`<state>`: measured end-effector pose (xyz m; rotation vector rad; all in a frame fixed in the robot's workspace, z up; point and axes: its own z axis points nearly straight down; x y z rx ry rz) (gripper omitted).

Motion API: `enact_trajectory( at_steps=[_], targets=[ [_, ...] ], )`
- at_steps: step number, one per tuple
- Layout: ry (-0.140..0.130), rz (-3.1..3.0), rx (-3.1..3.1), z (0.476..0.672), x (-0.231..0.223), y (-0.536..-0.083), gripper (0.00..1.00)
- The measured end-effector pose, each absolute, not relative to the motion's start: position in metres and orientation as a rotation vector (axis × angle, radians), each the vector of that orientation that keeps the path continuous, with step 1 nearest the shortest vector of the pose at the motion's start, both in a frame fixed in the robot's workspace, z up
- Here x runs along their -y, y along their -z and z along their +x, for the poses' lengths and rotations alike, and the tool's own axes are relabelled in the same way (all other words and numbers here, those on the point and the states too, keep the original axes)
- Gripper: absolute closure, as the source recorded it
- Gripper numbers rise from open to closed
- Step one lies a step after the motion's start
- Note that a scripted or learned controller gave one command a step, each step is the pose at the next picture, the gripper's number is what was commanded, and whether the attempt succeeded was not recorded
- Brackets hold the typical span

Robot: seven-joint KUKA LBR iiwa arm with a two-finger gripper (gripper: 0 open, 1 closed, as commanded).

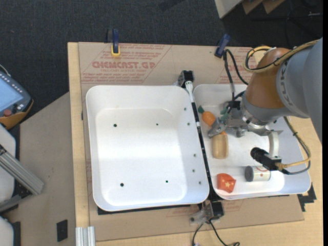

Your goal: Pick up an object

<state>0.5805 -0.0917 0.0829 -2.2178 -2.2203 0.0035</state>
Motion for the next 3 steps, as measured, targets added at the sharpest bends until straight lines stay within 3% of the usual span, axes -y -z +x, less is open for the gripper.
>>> enact_trajectory(
  at_steps=[1,2,3],
  targets=[
    [-0.001,-2.222,2.22,0.581,0.092,-0.095,1.0],
    [-0.012,-2.211,2.218,0.612,0.024,-0.187,1.0],
    [0.018,-2.228,2.233,0.609,0.023,-0.337,1.0]
  ],
)
